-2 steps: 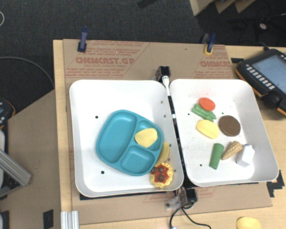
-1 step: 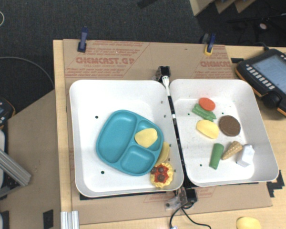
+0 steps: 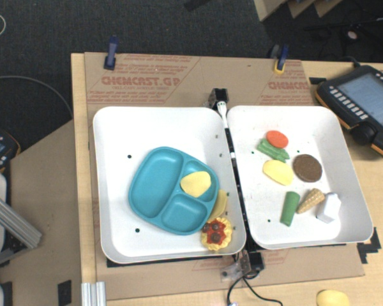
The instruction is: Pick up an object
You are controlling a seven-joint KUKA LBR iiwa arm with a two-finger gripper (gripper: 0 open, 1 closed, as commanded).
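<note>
Bench w/ two bins [image 3: 115, 171], toys spread in both.
Gripper state: can't tell. Risk: right-bin toys [image 3: 293, 183] crowded, fingers may snag two.

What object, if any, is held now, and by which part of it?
Nothing is seen held. The pale yellow piece lies on the blue divided plastic plate; the other toy foods lie loose in the two white bins.

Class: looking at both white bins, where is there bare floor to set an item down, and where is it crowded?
Free: left bin above the blue plate; right bin top strip above the orange piece. Crowded: around the brown disc, green cylinder and white block.
</note>
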